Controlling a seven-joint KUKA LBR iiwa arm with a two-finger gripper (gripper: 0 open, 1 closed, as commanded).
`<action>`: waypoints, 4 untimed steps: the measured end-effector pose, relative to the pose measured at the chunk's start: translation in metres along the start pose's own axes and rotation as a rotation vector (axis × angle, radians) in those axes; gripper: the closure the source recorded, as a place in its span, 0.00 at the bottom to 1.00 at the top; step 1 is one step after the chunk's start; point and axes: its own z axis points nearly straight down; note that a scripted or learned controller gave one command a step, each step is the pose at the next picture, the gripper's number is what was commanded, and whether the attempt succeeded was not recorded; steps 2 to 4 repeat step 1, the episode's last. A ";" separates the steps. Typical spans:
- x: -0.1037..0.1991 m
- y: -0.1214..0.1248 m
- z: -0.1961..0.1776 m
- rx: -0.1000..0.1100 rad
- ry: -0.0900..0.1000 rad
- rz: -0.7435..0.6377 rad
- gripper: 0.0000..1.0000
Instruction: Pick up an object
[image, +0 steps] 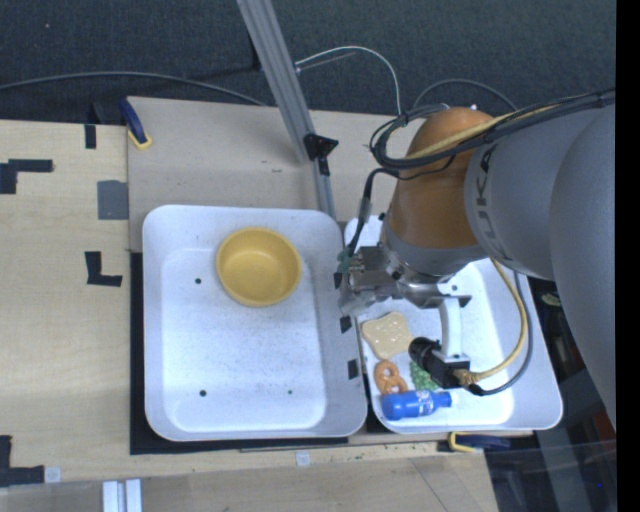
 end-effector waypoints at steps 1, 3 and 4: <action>0.056 -0.004 -0.011 -0.002 0.001 -0.002 1.00; 0.056 -0.004 -0.011 -0.002 0.001 -0.002 1.00; 0.056 -0.004 -0.011 -0.002 0.001 -0.002 1.00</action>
